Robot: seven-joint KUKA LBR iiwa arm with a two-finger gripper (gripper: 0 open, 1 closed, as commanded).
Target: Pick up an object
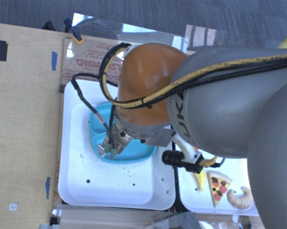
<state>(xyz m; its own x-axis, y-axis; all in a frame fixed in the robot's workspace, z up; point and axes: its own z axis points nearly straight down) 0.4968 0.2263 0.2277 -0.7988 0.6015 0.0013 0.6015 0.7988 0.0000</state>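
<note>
Grey arm link with the yellow cable (pixel 239 92) sat closest to the lens, filling the right and upper right of the frame, with the orange band (pixel 144 83) bulging over frame centre. Below it the wrist dropped into the left white bin (pixel 73 180), lower centre-left.

Jaws (pixel 109 151) were down on the light-blue shallow plastic dish (pixel 128 152), which lay in the upper middle of that bin, partly under the wrist. Fingertips looked close together right at the dish's left rim, touching or nearly so. Couldn't tell if the rim was actually between them, so couldn't call it a hold. Jaw state: cannot tell, too small and too much clutter from the black hose.

Handling guess for the dish: light, stiff thin plastic, smooth and likely slippery. Flat body gives nothing to pinch from above; the upturned rim is the only sensible spot, one finger inside and one outside. Shallow pinch could slip or tip the dish as it lifts.

Right white bin (pixel 195 198), lower right: toy pizza slice with red topping (pixel 219 188), a yellow stick-shaped piece (pixel 200 181) just beside it, a beige curved croissant-like toy (pixel 240 197) near the right edge. All well apart from the jaws.

Writing: red print on the clear sheet (pixel 90 61) at upper centre-left, behind the bin, not readable at this size. Partial white letters on the grey link near centre, looked like "UK", the rest hidden. Wooden bench (pixel 18 122) at left carried black corner marks and blue tape tabs.
</note>
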